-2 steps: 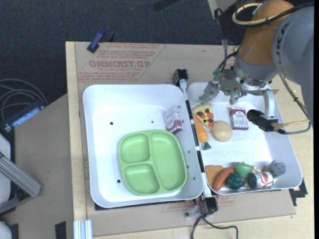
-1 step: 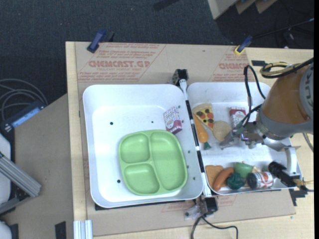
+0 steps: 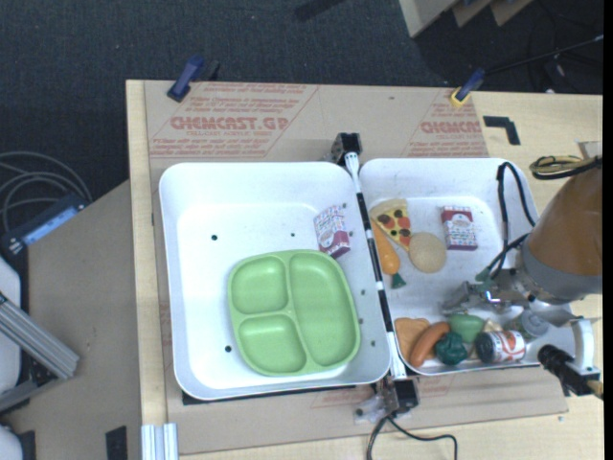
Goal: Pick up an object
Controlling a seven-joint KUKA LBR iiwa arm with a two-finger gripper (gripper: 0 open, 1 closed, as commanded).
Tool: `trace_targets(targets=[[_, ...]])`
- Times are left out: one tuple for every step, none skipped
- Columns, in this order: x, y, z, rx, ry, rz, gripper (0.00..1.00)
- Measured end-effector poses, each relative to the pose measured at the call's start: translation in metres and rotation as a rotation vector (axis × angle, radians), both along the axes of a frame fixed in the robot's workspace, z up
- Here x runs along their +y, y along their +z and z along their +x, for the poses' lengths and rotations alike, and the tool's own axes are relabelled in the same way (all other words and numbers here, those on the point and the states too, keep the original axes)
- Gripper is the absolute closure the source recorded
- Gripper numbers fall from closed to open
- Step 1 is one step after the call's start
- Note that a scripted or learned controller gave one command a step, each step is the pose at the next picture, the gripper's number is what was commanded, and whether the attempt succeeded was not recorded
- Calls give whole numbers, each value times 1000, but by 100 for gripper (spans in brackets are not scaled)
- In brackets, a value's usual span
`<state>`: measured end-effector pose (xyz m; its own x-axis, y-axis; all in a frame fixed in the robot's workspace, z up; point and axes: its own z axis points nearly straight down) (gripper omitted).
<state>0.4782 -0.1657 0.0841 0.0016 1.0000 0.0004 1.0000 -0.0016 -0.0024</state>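
**Gripper low over the right bin's near corner**

The gripper hangs above a cluster — green toy, can, sausage — in the right bin. How its fingers stand, I cannot tell. A green tray sits in the left bin.

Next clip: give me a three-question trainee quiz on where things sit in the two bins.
1. True or false: the green divided tray lies in the right bin.
2. Which item lies beside the pizza slice? A) red carton B) green tray C) blue clamp
3. Fill in: the small red-and-white carton in the left bin sits near the tray's ____ corner.

Key: 1 false; 2 A; 3 upper right
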Motion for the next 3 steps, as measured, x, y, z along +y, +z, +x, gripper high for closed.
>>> trace_targets(targets=[[36,0,1,0,2,2,0],[147,100,1,-3,3,1,0],[70,114,69,-3,1,-2,0]])
